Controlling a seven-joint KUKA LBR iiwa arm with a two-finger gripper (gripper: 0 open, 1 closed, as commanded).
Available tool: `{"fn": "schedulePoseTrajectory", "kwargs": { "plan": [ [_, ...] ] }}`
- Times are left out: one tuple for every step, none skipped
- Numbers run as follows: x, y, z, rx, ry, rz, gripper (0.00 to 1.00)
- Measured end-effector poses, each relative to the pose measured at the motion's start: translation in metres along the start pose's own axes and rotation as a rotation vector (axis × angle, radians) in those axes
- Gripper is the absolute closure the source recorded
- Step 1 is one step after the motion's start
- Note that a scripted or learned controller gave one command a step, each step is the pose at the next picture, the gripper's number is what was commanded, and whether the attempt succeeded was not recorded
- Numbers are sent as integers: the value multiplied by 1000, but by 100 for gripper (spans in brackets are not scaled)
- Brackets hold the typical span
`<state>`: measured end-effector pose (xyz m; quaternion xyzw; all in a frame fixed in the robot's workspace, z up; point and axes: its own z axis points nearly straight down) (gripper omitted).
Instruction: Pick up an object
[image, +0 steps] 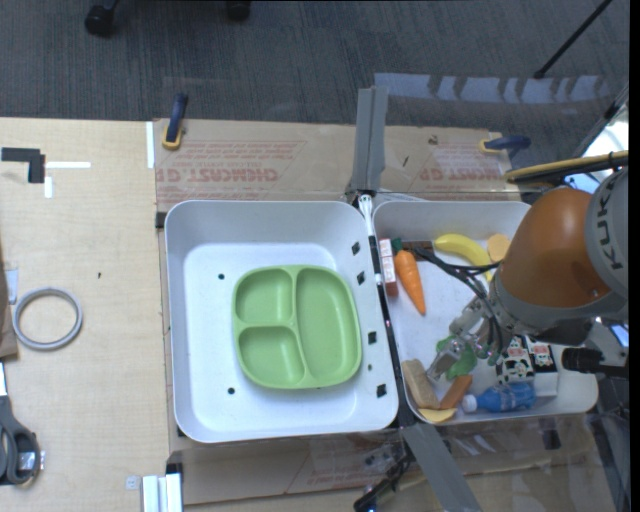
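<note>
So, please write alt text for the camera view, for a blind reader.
A grey robot arm with an orange band reaches into the right white bin among a carrot, banana and blue bottle; the left white bin holds a green divided plate.

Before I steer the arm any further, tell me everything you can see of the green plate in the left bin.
The green plate is a pale green, plastic-looking tray with rounded corners and three compartments: two smaller ones on the left, one long one on the right. It lies flat, right way up and slightly turned, near the middle of the left bin.
</note>
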<state>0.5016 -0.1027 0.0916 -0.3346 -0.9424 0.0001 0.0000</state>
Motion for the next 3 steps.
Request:
{"fn": "schedulePoseTrajectory", "kwargs": {
  "plan": [
    [24, -8, 0, 0, -1, -42, 0],
    [-97, 0, -1, -1, -4, -123, 0],
    [-108, 94, -5, 1, -10, -78, 0]
  ]
}}
